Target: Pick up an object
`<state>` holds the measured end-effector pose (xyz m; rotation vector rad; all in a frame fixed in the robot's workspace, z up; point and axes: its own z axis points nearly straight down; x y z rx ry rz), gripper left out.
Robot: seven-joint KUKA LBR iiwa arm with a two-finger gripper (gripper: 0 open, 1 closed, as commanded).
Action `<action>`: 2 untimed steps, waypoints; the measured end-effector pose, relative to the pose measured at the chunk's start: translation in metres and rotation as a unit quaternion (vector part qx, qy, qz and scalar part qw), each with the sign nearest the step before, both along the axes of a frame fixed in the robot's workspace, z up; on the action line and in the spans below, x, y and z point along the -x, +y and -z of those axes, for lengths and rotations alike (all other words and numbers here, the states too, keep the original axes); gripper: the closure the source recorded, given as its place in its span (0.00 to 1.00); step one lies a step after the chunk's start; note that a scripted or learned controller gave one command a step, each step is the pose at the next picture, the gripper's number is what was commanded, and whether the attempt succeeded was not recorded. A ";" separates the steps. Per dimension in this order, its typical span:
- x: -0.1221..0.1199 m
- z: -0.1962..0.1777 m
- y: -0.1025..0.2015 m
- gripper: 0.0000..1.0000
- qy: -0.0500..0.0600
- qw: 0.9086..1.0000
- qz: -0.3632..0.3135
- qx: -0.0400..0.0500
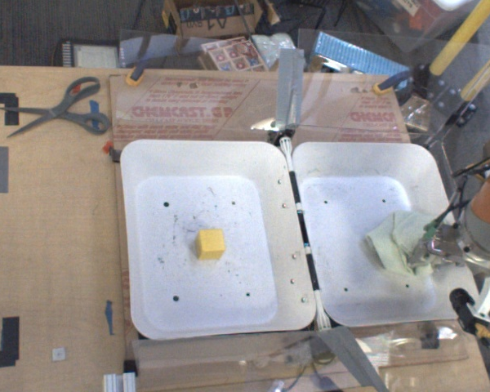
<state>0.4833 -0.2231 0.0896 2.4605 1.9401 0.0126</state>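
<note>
The gripper (429, 247) is low at the right side of the right bin (351, 166), w/ its tip at the right edge of a pale green cloth (396, 242). If it is open, closed or gripping the cloth, I cannot tell; the tip is small and blurred against the folds. The cloth lies crumpled on the bin floor, right of centre, touching the gripper tip. Its long axis goes approx. from far-right to near-left, w/ the wider end toward the near-left. The arm (482, 219) comes in from the right edge, over the bin rim.

In the left bin (147, 166) a yellow block (211, 244) sits about in the middle of the floor, well apart from the cloth. It looks nearly cubic, so no clear long axis; its edges are turned a little vs. the bin walls.

On the bench, far left, lie scissors (65, 113) w/ handles toward the far-right.
</note>
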 end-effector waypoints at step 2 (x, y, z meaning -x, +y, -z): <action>0.004 -0.162 0.053 1.00 0.006 0.995 0.104 -0.001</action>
